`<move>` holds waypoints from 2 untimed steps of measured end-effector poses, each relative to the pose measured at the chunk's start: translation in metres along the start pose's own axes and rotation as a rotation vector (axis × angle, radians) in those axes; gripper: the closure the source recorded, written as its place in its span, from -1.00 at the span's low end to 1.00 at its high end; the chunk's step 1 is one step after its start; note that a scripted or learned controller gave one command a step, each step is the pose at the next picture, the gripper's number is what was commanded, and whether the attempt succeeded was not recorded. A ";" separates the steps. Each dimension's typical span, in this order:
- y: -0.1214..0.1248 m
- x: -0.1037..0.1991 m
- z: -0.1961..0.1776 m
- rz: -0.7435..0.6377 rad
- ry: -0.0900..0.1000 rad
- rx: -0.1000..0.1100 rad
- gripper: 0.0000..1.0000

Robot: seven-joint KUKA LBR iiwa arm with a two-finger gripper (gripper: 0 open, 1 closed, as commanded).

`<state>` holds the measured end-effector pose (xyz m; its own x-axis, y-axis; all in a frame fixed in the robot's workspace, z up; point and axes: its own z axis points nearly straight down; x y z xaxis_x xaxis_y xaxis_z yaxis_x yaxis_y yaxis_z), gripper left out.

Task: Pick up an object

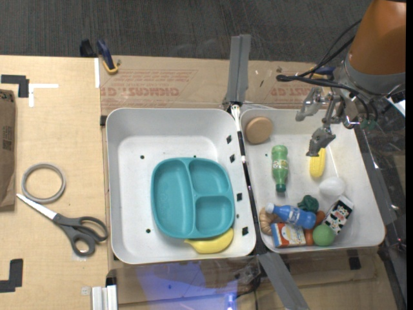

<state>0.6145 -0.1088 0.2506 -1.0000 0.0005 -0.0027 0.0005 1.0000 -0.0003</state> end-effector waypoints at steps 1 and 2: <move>0.006 0.002 0.153 -0.104 -0.009 0.003 -1.00; 0.000 0.055 0.158 -0.002 0.000 0.000 -1.00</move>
